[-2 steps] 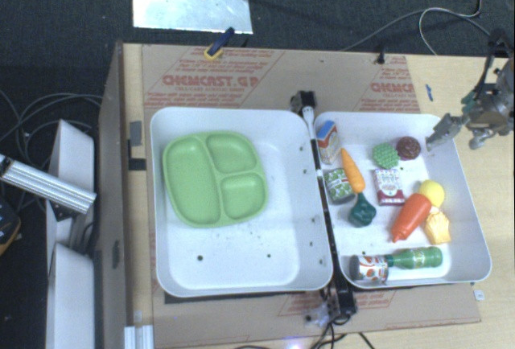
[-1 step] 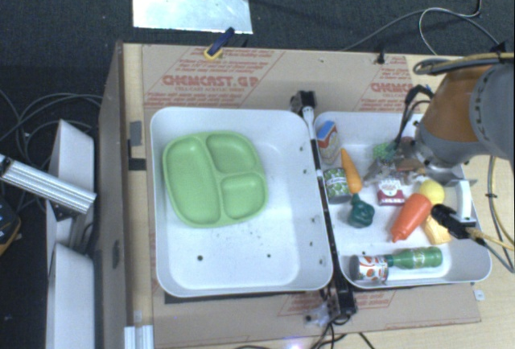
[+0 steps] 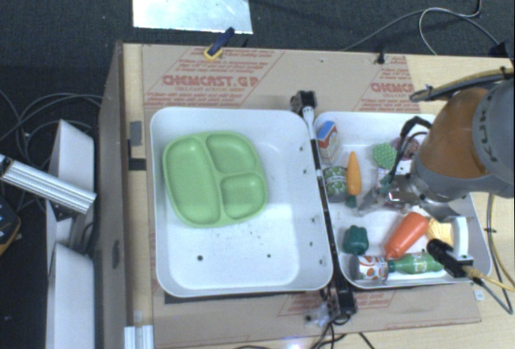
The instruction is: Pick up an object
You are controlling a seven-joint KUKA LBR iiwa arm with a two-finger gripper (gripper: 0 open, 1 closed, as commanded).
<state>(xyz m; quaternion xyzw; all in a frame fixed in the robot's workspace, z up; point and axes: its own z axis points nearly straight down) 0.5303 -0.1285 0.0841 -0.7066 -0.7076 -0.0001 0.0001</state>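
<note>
End effector (image 3: 385,193) low in right bin (image 3: 366,121), just beside smooth tapered orange carrot (image 3: 406,233); finger state unreadable. Glossy green three-compartment plate (image 3: 214,178) in left bin (image 3: 233,263). Bumpy green ball (image 3: 385,153) nearby.

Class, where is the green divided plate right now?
The plate lies in the left bin, toward its upper left, across the divider from the right bin of toys.

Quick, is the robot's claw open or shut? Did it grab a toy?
Claw: low in the right bin, among the toys; open or shut cannot be told.
</note>
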